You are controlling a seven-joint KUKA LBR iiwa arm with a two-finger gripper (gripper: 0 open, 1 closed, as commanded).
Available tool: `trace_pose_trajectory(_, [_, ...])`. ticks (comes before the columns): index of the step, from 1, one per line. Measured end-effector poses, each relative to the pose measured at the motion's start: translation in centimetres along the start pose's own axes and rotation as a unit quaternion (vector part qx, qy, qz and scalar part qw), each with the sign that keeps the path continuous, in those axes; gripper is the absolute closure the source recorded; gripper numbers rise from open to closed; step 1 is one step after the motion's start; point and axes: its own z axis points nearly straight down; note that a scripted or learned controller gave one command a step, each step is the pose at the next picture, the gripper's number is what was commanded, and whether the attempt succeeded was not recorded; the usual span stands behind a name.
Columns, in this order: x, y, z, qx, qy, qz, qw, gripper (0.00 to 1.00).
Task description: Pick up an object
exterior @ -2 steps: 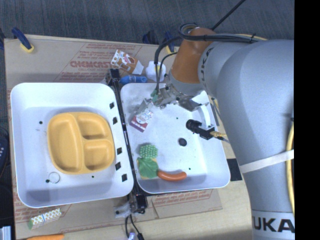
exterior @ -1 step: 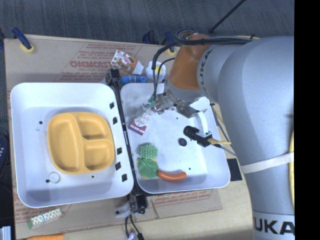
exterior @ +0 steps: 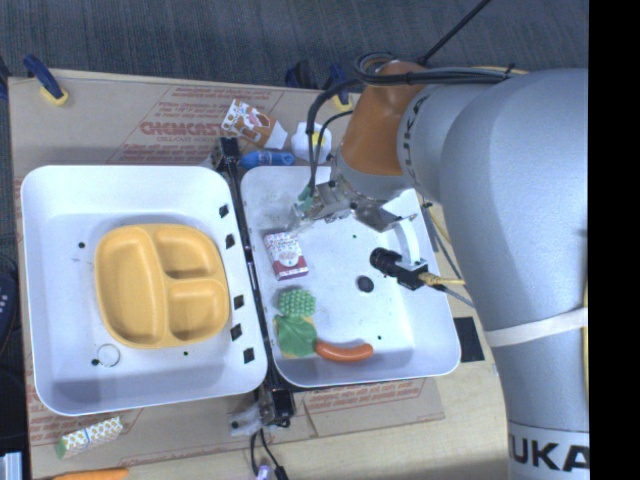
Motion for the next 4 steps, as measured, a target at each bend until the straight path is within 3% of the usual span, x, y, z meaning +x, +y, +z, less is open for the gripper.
trace_pose_trajectory(1, [0.0, 0.0, 0.0, 0.0, 0.0, 0.0, 1.0, 0.0])
trace_pose_trajectory(2, [0.7, -2.9, 1.0, -0.001, 0.0, 0.072, 0.9974, 0.0])
trace_pose_trajectory(3, [0.9, -2.8, 0.0, 0.0, 0.002, 0.069, 0.9976, 1.0])
trace_pose_trajectory(4, [0.9, -2.8, 0.0, 0.0, 0.002, 0.069, 0.9976, 0.0])
